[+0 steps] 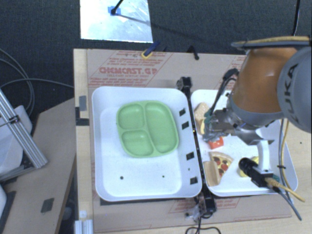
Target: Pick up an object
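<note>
L bin (105, 179) holds green tray (147, 128); R bin (287, 177) pizza slice (221, 163), bread (201, 112); gripper (213, 127) state unclear.

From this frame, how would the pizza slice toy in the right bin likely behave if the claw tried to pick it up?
The pizza slice lies flat in the right bin, so a top grasp may slip over it. It looks like a small toy, probably light and stiff. Being flat, it should slide, not roll.

One fixed camera looks down at a slant, fairly near, on both white bins (102, 145); the arm (273, 82) probably hides the right bin's upper part.
</note>
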`<move>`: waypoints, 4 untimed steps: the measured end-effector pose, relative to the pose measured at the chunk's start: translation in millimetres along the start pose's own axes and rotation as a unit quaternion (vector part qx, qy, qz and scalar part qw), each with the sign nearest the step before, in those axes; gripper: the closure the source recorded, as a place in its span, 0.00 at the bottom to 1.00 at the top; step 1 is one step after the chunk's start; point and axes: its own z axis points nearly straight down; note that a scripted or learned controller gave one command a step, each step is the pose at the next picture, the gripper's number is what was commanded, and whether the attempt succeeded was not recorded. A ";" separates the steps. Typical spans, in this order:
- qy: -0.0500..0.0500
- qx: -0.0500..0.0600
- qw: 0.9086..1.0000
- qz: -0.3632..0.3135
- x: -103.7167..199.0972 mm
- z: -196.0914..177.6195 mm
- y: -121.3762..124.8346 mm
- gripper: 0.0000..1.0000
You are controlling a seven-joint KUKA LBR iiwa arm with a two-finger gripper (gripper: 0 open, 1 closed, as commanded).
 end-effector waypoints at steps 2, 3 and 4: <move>0.001 0.001 1.000 -0.002 132.0 29.1 21.3 1.00; 0.001 -0.004 1.000 0.005 72.5 -69.8 0.6 1.00; 0.001 -0.007 1.000 0.004 27.2 -203.2 0.8 1.00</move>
